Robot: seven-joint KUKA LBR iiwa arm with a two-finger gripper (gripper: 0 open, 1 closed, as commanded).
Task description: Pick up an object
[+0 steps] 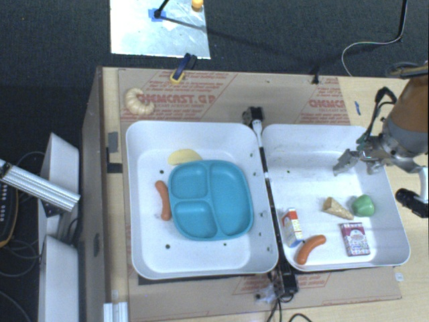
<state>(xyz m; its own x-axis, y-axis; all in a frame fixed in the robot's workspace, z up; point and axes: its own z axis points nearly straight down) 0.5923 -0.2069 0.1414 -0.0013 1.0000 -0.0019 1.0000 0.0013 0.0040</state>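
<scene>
Objects for picking lie in the right bin (pixel 315 139), bunched toward its near half: a tan wedge (pixel 338 208), a rounded green piece (pixel 364 204) just beside it, a flat red packet (pixel 354 239), an orange-red sausage (pixel 310 248) and a small upright carton (pixel 291 227) close to the bin's left wall. Bare white floor fills the far half of that bin — smooth and shallow, with rounded corners. Over that open part, near the right rim, hangs the gripper (pixel 362 159), its two grey fingers spread apart with nothing between them, well clear of the wedge. The left bin (pixel 144 180) carries a blue sectioned tray (pixel 210 198) of glossy plastic, another sausage (pixel 163 200) beside it and a pale yellow piece (pixel 184 156) touching its far edge. Both bins sit on printed cardboard (pixel 201 99) — a ridged pale shell-like thing (pixel 138 100) rests on it
</scene>
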